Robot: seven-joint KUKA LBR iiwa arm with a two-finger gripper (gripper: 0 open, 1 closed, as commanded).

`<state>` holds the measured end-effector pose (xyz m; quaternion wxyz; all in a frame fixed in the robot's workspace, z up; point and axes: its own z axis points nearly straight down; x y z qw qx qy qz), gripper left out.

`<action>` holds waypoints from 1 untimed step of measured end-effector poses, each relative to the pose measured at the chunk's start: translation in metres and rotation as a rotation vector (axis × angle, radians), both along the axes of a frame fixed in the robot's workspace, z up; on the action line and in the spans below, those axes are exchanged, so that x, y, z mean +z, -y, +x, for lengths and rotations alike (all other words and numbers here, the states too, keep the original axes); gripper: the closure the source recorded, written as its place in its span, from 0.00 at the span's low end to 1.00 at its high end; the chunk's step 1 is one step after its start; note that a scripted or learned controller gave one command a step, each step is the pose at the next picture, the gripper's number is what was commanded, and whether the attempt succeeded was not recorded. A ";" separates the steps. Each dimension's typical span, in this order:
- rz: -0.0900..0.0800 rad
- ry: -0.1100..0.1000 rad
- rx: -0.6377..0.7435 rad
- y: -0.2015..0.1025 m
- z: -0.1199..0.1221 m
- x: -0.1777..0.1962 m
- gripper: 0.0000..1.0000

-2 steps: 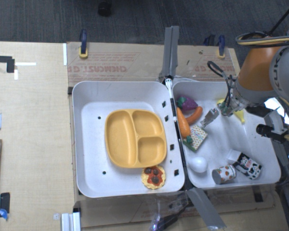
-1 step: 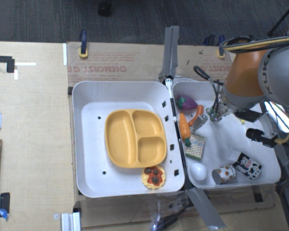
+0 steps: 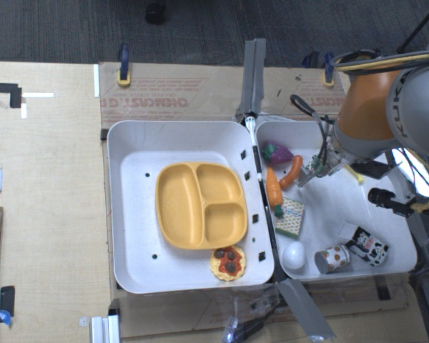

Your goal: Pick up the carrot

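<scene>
1. Gripper (image 3: 316, 167) hanging low in the right bin (image 3: 386, 266), just right of the carrot (image 3: 273, 186). Fingers too small and blurry to tell if spread or squeezed.
2. Carrot lying by the bin's left wall, not in the gripper.
3. Red sausage (image 3: 292, 171) between carrot and gripper, touching the carrot's top.
4. Purple toy (image 3: 278, 152) just above the carrot.
5. Checked sponge (image 3: 289, 216) just below the carrot.
6. White egg (image 3: 293, 254) farther below.
7. Yellow plate (image 3: 200, 204) left of the carrot, in the left bin (image 3: 129, 213).
</scene>
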<state>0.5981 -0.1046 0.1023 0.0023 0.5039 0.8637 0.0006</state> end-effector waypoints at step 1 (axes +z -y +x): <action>0.001 -0.004 -0.020 -0.095 -0.046 0.089 1.00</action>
